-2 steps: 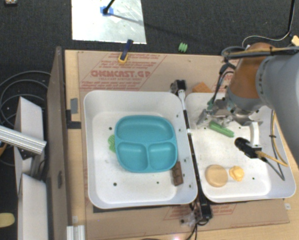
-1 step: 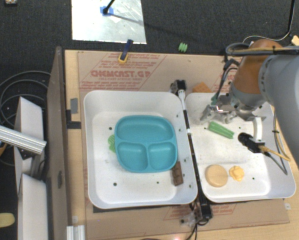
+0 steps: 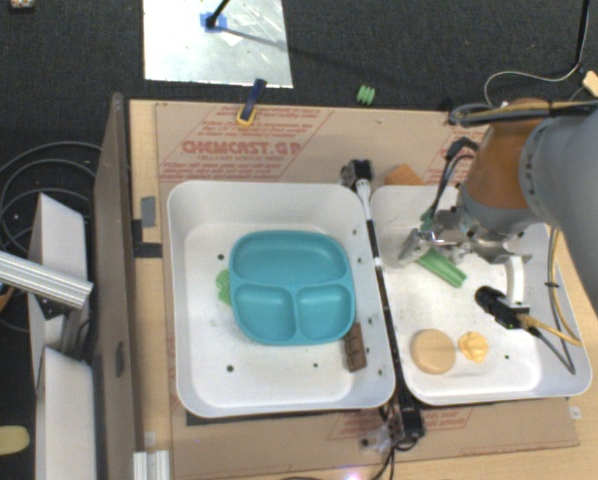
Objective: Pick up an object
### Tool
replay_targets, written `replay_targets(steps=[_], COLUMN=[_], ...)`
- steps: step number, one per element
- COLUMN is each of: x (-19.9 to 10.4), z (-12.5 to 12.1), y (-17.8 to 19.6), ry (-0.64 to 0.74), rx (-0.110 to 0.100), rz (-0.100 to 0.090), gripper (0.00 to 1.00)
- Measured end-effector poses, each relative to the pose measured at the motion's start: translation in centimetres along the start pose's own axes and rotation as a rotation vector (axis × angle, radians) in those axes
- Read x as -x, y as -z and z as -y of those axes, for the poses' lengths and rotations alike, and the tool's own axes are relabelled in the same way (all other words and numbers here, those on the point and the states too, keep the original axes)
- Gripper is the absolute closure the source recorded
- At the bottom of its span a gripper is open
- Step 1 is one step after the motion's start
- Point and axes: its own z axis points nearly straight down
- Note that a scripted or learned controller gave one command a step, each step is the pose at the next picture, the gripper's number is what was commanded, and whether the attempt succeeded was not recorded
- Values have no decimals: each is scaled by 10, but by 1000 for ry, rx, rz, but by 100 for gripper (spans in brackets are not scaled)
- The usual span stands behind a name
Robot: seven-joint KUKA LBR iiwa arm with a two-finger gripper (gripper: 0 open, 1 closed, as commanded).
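Gripper low in the right bin, over a green object

Nearest the camera in the right bin point(image 3: 539, 383) lie a tan disc point(image 3: 433, 351) and a yellow piece point(image 3: 473, 346). Farther back, the green object point(image 3: 445, 268) lies just under the gripper point(image 3: 426, 242); whether it is clasped cannot be told, the arm's wrist point(image 3: 499, 183) hiding the rest.

teal divided plate point(image 3: 291, 288) fills the left bin point(image 3: 194, 298); arm point(image 3: 539, 168) hangs over a green piece point(image 3: 443, 267) in the right bin point(image 3: 524, 378).
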Motion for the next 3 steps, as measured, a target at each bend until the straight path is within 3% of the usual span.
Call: replay_targets(steps=[1, 2, 3], x=[14, -5, -4], z=[-31, -14, -15], y=[17, 0, 11], ry=[4, 5, 6], rx=[8, 1, 4], rz=[1, 0, 0], gripper=[0, 0, 100])
